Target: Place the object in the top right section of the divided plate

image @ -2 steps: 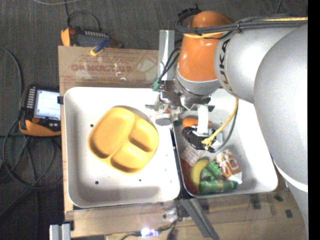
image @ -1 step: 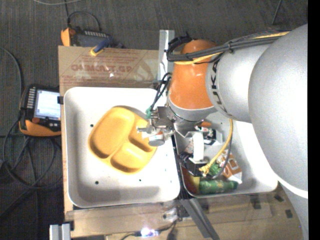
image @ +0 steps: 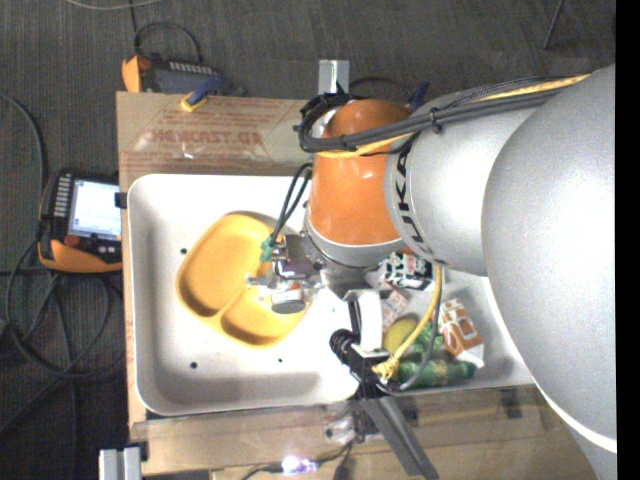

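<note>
We hover our gripper (image: 285,286) over the yellow divided plate (image: 225,268), cannot tell its state, and judge the unseen object's handling unknowable.

Wooden bench (image: 200,133) bearing two white bins: one bin (image: 160,268) under and left of the gripper (image: 285,286) holding a yellow plate (image: 215,268), the other bin (image: 495,363) beyond it, partly hidden
</note>
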Robot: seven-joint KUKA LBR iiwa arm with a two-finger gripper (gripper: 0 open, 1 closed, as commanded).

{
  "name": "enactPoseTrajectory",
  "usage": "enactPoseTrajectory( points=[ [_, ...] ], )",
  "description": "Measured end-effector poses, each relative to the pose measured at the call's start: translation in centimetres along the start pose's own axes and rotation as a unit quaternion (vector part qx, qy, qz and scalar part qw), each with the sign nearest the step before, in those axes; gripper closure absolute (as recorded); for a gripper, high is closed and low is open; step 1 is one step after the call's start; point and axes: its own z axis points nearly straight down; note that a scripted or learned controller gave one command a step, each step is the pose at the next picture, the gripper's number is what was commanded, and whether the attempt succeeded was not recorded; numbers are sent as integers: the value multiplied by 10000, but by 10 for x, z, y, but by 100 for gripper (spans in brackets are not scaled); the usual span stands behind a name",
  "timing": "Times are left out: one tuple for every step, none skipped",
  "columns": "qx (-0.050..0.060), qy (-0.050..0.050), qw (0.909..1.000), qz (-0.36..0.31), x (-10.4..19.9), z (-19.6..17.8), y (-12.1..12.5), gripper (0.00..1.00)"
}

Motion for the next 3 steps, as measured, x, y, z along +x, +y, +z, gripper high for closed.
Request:
enactPoseTrajectory(
  points=[
    [-16, -6, 9968, -797, 29, -62, 70, 100],
    [-20, -14, 9998, -214, -57, -93, 31, 100],
    [-5, -2, 9970, -777, 20, -1, 11, 100]
  ],
)
